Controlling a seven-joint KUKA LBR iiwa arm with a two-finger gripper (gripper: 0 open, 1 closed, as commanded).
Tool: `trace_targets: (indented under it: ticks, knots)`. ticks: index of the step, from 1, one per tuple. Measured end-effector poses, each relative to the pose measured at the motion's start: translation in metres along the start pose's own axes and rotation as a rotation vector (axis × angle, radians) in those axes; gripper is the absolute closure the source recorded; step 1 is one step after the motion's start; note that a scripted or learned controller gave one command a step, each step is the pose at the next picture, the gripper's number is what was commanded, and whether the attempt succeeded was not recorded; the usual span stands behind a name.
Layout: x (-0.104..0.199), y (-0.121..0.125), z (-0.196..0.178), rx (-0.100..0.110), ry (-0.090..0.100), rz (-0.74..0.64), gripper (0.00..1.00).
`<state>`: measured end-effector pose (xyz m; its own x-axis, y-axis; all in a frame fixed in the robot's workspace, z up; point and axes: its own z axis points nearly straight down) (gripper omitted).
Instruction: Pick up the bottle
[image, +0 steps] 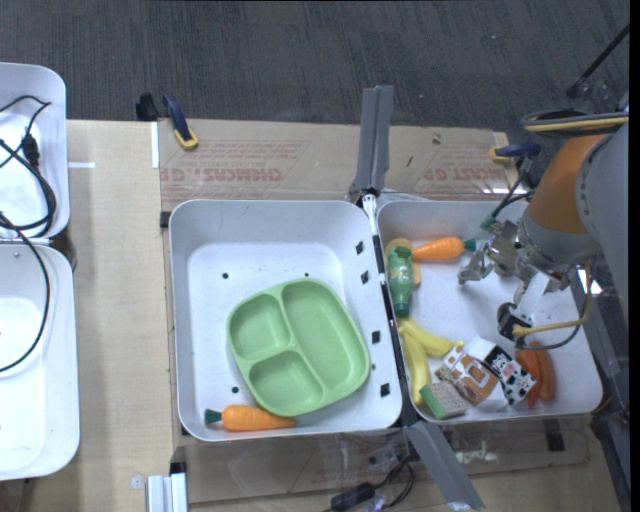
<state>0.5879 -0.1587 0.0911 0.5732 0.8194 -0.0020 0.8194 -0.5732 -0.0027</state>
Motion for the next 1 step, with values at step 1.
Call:
trace_targets:
  ticks: [1]
  knots:
    - [0.0, -0.0001, 0.0001, 0.0, 0.0, 0.0, 0.0]
